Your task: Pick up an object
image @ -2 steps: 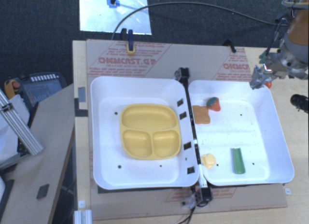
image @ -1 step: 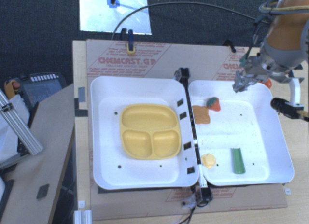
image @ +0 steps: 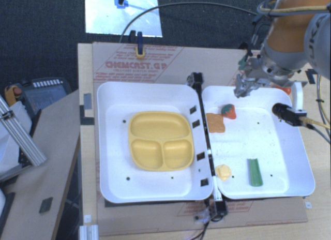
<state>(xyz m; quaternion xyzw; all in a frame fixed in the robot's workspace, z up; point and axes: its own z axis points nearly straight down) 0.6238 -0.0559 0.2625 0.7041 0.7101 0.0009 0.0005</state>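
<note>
The gripper, its state impossible to tell, hangs above the right bin. Below it lie one strawberry, one orange slab, one yellow piece, one green stick; one yellow tray far left.

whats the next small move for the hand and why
Probably shift toward the camera and down over the strawberry. The hand hangs above the far edge of the right bin with nothing seen in it, and the strawberry, lying beside the orange piece, is the nearest thing; the green stick and yellow piece lie farther off.
</note>
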